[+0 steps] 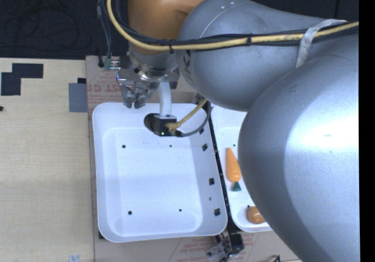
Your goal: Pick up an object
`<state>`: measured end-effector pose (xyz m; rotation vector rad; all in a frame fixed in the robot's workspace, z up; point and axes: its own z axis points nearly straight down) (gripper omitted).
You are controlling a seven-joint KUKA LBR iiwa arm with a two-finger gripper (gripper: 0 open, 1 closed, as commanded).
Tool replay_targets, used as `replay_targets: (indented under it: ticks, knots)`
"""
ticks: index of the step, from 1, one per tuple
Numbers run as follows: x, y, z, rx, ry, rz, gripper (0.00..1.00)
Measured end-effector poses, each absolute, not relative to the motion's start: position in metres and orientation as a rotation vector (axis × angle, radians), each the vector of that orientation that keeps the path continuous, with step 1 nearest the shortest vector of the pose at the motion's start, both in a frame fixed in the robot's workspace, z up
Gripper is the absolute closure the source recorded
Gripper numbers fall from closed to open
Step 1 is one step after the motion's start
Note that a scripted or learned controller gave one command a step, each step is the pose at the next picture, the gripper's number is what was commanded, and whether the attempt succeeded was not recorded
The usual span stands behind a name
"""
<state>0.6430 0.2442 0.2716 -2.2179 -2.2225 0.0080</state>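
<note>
- Orange carrot in right bin, beside divider; smaller orange lump nearer the front.
- Gripper over far edge of left bin, well apart from both, nothing visibly held.
- Best swung right, lowered squarely over carrot.
- Jaws: impossible to tell, apart or together; right bin largely hidden behind arm.

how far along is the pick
Done: nothing looks picked up; the carrot and a small orange piece lie in the right bin. In hand: the gripper hangs over the left bin's far rim, no object visible at it. Left: reach an object, grasp, lift.
</note>
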Motion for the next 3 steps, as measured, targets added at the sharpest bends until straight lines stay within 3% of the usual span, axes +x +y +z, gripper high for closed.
replay_targets:
  ticks: [1, 2, 3]
  knots:
    - [0.644, 0.243, 0.313, -2.219, -2.225, -0.001, 1.00]
    - [0.642, 0.244, 0.252, -2.218, -2.220, 0.013, 1.00]
    - [0.644, 0.244, 0.286, -2.219, -2.224, 0.000, 1.00]
